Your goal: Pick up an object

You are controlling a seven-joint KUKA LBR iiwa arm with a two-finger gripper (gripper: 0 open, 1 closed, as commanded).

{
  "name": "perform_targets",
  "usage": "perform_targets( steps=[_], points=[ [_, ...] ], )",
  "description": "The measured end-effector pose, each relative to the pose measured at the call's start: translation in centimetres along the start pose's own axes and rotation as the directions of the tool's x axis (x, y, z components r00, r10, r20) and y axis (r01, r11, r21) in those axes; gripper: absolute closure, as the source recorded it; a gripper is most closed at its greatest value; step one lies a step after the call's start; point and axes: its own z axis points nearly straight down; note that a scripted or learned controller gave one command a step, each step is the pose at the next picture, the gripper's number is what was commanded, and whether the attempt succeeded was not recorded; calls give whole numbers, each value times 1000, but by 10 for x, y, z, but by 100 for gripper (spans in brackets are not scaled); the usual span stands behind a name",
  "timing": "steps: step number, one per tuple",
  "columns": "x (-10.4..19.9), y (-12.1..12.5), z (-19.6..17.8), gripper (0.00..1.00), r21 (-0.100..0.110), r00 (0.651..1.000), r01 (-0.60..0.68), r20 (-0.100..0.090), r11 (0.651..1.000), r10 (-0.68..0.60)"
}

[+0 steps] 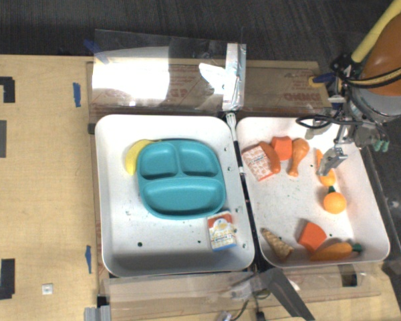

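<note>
The gripper [332, 160] is hovering low in the right bin [377, 209], just at 12 o'clock of the orange ball [334, 202], nothing visibly between its fingers, whose spread I cannot tell, so the pick is looking not yet made.

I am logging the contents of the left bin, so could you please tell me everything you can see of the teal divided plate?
The teal divided plate looks like smooth moulded plastic, rounded in outline, with two smaller compartments at the far side and one wide compartment nearer the camera. It lies flat and right way up in the middle of the left bin, and nothing can be seen in its compartments. Its far left edge overlaps a yellow object. A small carton stands just off its near right corner; whether they touch is unclear.
</note>
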Motion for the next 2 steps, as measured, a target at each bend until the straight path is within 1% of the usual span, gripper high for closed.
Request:
perform_targets(
  steps=[1,2],
  points=[
    [-29,-24,109,0,2,992,130,8,992,-130],
    [18,-69,112,0,0,983,186,-1,983,-186]
  ],
)
